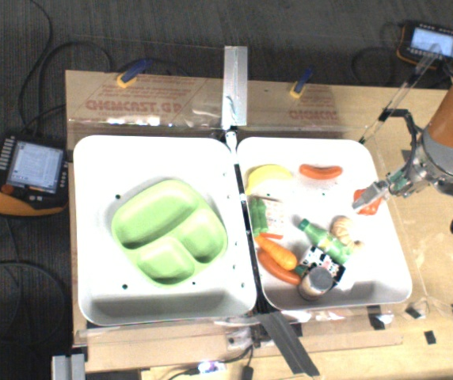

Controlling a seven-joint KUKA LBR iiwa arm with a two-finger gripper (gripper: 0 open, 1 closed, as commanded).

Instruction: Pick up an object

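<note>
My gripper reaches in from the right over the right rim of the right bin. Its fingers are close together on a small red-orange object at their tips. Below and to the left, loose items lie in that bin: a red sausage-like piece, a yellow object, a green packet, two orange carrots, a green bottle, a small beige figure and a brown can.
The left bin holds a green divided tray. A metal post stands behind the rim where the bins meet. Handheld control units sit at the far left and top right.
</note>
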